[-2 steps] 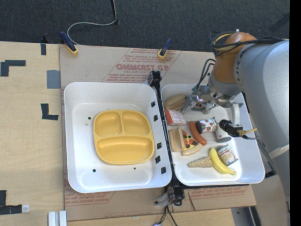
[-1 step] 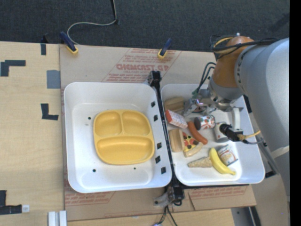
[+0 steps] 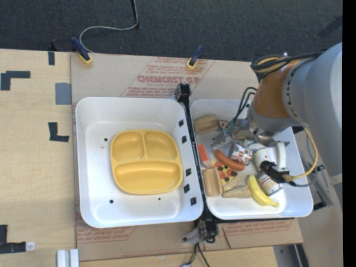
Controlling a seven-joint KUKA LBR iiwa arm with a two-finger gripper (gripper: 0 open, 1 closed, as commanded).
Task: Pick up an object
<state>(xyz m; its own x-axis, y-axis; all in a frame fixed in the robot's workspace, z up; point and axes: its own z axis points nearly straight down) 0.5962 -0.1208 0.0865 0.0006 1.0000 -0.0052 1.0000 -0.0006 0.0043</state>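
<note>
A hot dog (image 3: 230,161), a banana (image 3: 260,192) and other toy foods crowd the right bin (image 3: 300,207), just beside and below the gripper (image 3: 238,131) lowered into that bin's middle. The grey arm (image 3: 303,88) reaches in from the right; whether the gripper grasps anything cannot be told. A yellow divided plate (image 3: 147,161) sits in the left bin (image 3: 89,204).

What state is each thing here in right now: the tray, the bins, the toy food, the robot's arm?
Yellow tray: upright, lying flat in the left bin, nothing in its compartments.
Right bin: crowded with toy food.
Banana: lying at the near side of the right bin.
Hot dog: lying mid-bin among the other pieces.
Bread roll: lying at the far left corner.
Arm: reaching low over the right bin.
</note>
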